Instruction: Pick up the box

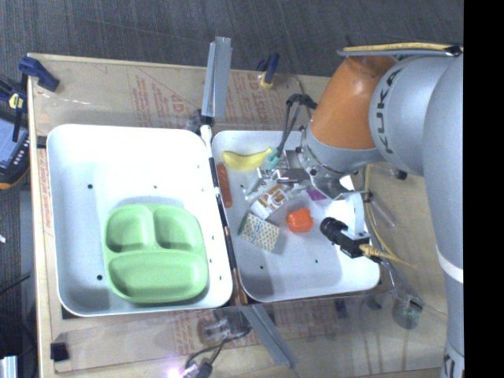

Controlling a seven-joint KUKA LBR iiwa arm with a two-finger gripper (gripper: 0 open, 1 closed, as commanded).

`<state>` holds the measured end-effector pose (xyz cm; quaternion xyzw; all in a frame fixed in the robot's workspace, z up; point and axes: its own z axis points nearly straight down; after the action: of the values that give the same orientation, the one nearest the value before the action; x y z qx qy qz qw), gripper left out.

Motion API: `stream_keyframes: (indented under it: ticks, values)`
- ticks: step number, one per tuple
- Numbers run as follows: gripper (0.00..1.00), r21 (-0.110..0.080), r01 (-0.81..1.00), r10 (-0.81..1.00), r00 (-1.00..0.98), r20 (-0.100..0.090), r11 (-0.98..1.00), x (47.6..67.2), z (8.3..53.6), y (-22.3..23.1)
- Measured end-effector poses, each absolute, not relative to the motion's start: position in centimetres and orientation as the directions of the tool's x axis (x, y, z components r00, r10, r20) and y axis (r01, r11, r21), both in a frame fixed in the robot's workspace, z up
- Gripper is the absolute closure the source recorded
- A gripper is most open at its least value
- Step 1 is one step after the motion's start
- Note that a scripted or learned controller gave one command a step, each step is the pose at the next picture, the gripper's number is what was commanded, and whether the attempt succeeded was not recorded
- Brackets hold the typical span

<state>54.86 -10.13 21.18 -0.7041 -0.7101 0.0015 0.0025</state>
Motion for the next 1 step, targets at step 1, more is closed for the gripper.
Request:
stream_keyframes:
  ticks: [1]
  values:
    - [0.0,0.004,0.992,0.992,-0.125,-0.002,0.125,52.52,9.44,-12.96]
